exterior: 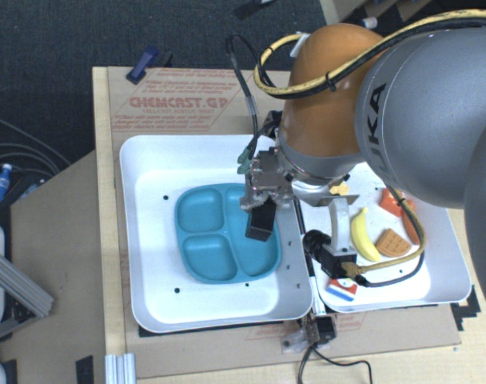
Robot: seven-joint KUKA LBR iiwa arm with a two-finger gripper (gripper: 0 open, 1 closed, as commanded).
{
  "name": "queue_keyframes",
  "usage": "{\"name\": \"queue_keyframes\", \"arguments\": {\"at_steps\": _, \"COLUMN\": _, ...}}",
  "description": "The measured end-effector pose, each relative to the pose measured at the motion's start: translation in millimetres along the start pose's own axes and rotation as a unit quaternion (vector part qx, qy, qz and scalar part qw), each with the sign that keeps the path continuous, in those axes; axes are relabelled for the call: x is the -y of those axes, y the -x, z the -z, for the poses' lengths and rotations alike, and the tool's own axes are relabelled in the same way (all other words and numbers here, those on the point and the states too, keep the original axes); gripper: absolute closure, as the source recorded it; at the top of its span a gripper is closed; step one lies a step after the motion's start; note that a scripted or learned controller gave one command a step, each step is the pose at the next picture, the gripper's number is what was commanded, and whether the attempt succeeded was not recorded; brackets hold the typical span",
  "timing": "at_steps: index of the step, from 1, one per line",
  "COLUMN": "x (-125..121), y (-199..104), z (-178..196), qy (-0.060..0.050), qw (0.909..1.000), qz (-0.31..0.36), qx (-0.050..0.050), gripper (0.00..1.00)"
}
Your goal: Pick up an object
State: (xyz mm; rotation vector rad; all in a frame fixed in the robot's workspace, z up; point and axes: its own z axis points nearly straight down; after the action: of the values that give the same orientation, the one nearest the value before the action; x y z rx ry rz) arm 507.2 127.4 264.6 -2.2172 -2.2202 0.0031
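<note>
Hanging over the left bin (139,238), the tool (260,218), its dark tip low above the right edge of the blue divided tray (215,234). Nothing visible between the fingers; whether released or clenched, impossible to tell from this slanted view.

Directly beneath and toward nine o'clock, that blue tray, lying flat in the middle of the left bin, compartments upward, probably the object aimed at, since the tip sits right at its rim where a lip offers a pinch point.

Toward three o'clock, across the divide, the right bin (455,282) with a banana (363,234), a tan waffle-like piece (392,244) just beside it, something orange (391,204) at about one o'clock of the banana, and a small red, white and blue item (341,288) near the front wall at six o'clock. All partly screened by the grey and orange arm (387,102) reaching in overhead.

Under both bins, the worktop (115,134), a printed board.

Judgement: grasp not yet secured; tray lying flat in its bin.
</note>
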Motion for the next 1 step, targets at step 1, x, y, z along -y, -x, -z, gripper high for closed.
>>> {"name": "queue_keyframes", "arguments": {"at_steps": 1, "x": -4.0, "y": 71.1, "z": 18.5, "qy": 0.002, "qw": 1.0, "qz": -0.001, "qx": 0.001, "gripper": 1.0}}
